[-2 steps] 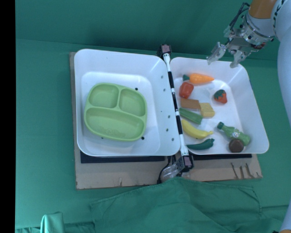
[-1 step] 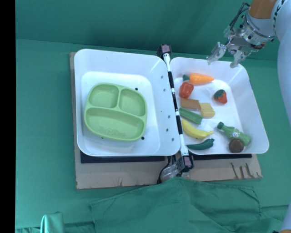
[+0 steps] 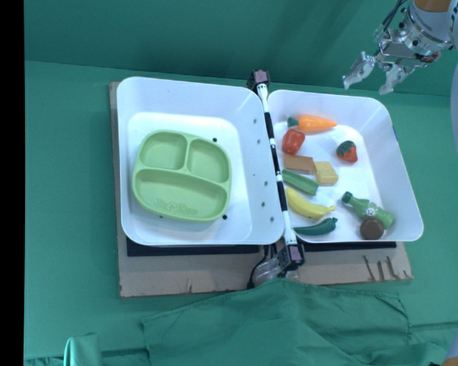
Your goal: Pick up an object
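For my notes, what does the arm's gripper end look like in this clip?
The gripper is bare silver-grey metal with two pale, angular fingers. Its body is a compact metallic block with dark gaps and screw-like details. Above it sits an orange band on the grey wrist.
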You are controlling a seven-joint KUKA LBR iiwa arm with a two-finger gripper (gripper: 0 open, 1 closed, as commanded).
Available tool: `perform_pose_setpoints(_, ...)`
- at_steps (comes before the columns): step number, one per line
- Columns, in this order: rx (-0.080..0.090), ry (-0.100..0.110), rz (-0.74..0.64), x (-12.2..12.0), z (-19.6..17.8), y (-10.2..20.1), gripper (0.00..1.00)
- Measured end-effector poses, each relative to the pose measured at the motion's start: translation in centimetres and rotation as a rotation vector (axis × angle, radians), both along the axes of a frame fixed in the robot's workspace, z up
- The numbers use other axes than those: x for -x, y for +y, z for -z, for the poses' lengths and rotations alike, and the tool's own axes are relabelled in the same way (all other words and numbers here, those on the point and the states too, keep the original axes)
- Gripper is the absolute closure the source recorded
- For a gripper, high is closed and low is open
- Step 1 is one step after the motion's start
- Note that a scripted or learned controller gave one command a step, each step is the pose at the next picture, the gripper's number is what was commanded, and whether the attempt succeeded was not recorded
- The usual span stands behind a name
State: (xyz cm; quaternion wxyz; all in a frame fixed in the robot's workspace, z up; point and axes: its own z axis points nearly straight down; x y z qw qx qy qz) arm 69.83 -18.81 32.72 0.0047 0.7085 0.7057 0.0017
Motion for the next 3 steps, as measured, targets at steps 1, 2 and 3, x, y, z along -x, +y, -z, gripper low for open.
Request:
perform_pose_setpoints(1, -0.002, 0.008, 0.003, 5.6, 1.1, 0.0, 0.0)
perform_pose_setpoints(2, 0.0, -0.003, -0.001, 6.5, -4.0, 0.1, 0.0)
perform_pose_setpoints(3, -0.004, 0.011, 0.004, 16.3, -0.6, 0.0, 0.0)
